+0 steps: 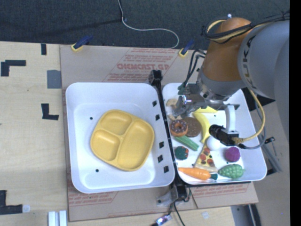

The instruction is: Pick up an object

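My gripper [181,105] is low over the upper left part of the right bin [254,140], just above a chocolate donut [178,126] and a brown cookie [192,126]. A yellow banana [203,122] lies right beside it, partly under the wrist. Lower in the bin are a green pickle [187,142], a pizza slice [205,158], an orange carrot [194,173], a green bumpy fruit [230,172], a purple fruit [232,153] and a small green and red piece [181,152]. The arm hides the bin's upper middle.
The left bin [77,107] holds a yellow divided plate [123,139]. A black divider [162,121] runs between the bins. Cables [254,126] loop off the wrist over the right bin's right side. Cardboard lies under both bins.
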### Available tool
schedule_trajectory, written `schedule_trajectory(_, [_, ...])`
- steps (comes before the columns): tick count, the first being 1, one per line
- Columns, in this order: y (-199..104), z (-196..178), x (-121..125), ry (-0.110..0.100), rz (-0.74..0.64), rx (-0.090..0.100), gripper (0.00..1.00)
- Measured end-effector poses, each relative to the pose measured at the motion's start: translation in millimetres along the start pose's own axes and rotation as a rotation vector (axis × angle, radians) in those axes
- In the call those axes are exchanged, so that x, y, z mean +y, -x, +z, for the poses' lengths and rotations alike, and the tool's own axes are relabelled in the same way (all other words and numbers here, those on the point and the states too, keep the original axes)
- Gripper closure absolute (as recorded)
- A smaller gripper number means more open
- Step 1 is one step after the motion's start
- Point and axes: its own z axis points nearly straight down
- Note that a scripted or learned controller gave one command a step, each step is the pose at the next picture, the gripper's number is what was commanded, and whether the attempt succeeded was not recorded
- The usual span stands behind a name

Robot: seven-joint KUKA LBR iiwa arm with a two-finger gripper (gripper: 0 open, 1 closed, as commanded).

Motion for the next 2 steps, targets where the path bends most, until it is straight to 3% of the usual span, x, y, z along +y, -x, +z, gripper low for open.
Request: schedule_trajectory(2, [-12.0,1.1,-3.7,-0.002,0.001,-0.001,1.0])
